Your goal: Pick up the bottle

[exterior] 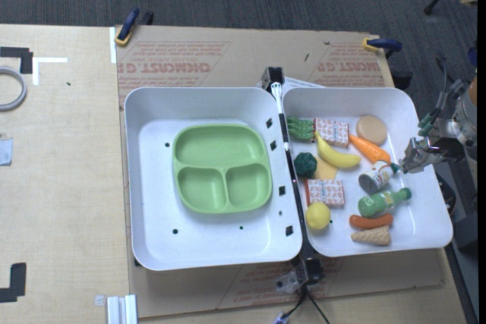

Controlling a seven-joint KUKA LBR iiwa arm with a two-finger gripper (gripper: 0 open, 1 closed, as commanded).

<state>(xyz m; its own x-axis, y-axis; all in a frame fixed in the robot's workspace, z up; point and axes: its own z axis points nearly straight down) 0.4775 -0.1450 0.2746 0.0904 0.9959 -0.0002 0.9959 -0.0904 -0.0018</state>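
A green bottle (384,200) lies on its side in the right bin (427,216), near that bin's right wall, with its neck pointing up and right. Just above it lies a small grey bottle-like thing (374,180) with a white cap. My gripper (415,159) hangs over the right wall of the right bin, a little above and to the right of both. Nothing shows in its grasp.
The right bin also holds a banana (336,154), a carrot (370,149), a broccoli (305,163), two pink cartons (332,130), a lemon (318,215), a round bun (371,127) and a croissant (370,237). A green divided plate (223,168) lies in the left bin (144,186).
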